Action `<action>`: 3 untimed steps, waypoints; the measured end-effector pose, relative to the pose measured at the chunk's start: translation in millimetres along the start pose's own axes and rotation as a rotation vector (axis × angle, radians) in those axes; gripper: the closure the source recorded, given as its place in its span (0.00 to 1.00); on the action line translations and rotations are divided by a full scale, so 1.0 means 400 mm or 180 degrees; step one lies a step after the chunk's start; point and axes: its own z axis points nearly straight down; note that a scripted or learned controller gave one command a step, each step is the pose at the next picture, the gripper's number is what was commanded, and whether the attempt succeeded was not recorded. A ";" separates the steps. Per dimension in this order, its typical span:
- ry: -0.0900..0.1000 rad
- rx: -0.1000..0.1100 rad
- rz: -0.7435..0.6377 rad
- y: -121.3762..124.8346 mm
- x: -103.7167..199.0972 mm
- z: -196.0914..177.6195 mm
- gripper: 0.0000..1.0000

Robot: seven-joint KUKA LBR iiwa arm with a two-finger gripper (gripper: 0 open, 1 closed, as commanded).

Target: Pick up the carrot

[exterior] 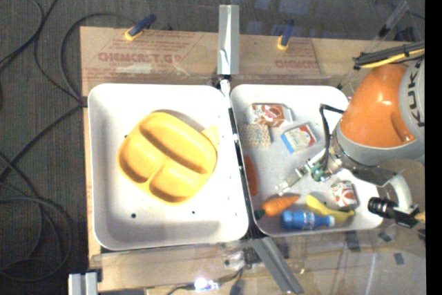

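Note:
The carrot (280, 204), orange with a dark green end, lies near the front edge of the right bin (331, 94), pointing left. My gripper (295, 179) reaches in from the right below the orange wrist band and hangs just above and to the right of the carrot, apart from it. Nothing shows in its grasp.
A blue bottle (304, 220) and a yellow banana (329, 208) lie just right of the carrot, by a red-and-white can (343, 195). Two small packets (269, 114) (298, 138) sit further back. A big yellow divided dish (168, 155) fills the left bin (103, 217).

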 end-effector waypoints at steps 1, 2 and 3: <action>0.0004 0.0001 -0.0493 0.003 0.007 0.050 0.00; -0.0022 -0.0030 -0.1706 -0.023 -0.069 0.118 0.00; -0.0001 -0.0011 -0.1546 0.056 0.112 -0.054 0.00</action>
